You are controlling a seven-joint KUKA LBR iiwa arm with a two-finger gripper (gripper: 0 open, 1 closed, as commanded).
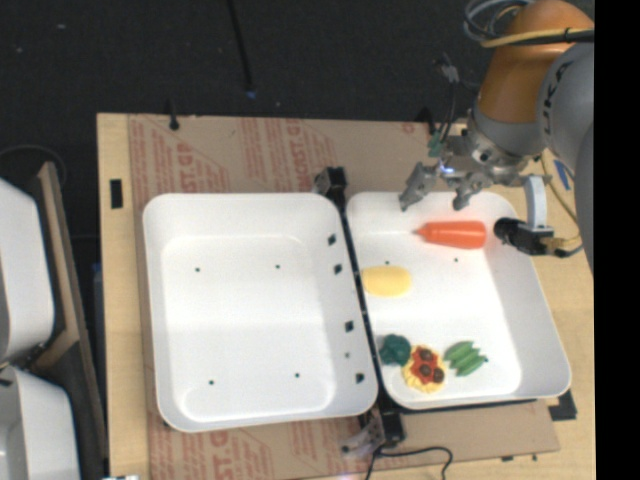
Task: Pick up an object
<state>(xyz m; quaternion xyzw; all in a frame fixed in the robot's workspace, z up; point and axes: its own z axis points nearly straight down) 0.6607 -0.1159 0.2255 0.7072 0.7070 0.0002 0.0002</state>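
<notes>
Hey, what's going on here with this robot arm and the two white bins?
A grey and orange robot arm reaches in from the right, its hand open above the far end of the right bin, holding nothing. Just below it lies an orange carrot. Further along sit a yellow lemon and some small toy foods.

Bench [250, 153] under my camera: brown board top with red printed lettering, dark floor around it. Two shallow white bins side by side on it. I see the left bin [160, 268] with small dark dots on its floor; the right bin [535, 313] touches it along a black clip strip [348, 268]. A black cable [238, 38] runs down from above toward the bench's far edge. White boxes [20, 268] stand off the bench's left side.
</notes>
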